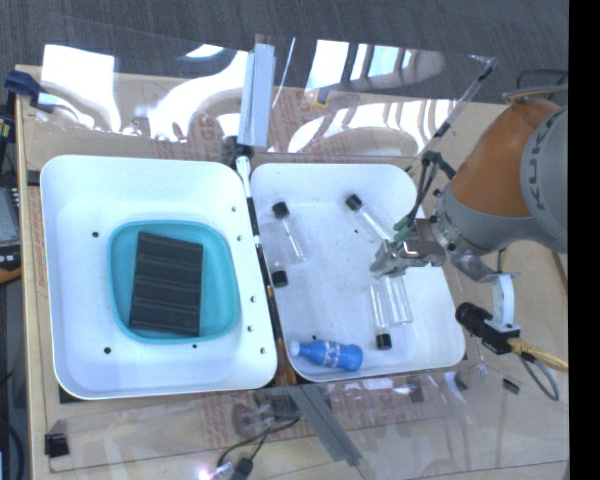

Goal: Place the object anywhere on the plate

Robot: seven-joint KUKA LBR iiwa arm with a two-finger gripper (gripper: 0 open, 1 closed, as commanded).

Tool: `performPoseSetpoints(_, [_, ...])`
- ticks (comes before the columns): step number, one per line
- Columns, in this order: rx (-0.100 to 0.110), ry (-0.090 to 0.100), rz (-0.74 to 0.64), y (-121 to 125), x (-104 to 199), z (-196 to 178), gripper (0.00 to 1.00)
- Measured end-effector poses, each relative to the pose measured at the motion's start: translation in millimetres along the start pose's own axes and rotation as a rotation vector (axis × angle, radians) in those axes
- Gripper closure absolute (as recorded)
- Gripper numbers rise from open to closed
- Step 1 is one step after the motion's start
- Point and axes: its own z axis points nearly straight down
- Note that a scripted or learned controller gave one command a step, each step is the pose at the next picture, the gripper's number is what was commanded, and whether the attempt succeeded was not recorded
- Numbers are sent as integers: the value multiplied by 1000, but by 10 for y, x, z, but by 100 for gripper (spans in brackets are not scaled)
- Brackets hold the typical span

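Gripper (pixel 398 255) sits low in right bin (pixel 320 183) among clear vials (pixel 390 303); finger state cannot be told. Blue plate (pixel 220 278) in left bin (pixel 70 198) carries black ridged block (pixel 167 283).

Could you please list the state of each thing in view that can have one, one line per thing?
Blue plate: in the left bin, bearing a dark ridged block.
Blue bottle: lying on its side near the right bin's front edge.
Clear vials: three lying flat in the right bin, capped black.
Claw: low over the right bin, above the vial at; grip unclear.
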Motion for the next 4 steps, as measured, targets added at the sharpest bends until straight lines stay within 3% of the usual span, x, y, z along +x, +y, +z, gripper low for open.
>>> performPoseSetpoints(1, [0, 0, 0, 0, 0, 0, 0])
performPoseSetpoints(2, [-4, -2, 125, -333, 20, -1570, 0])
performPoseSetpoints(4, [-2, -1, 348, -376, -2, -2389, 0])
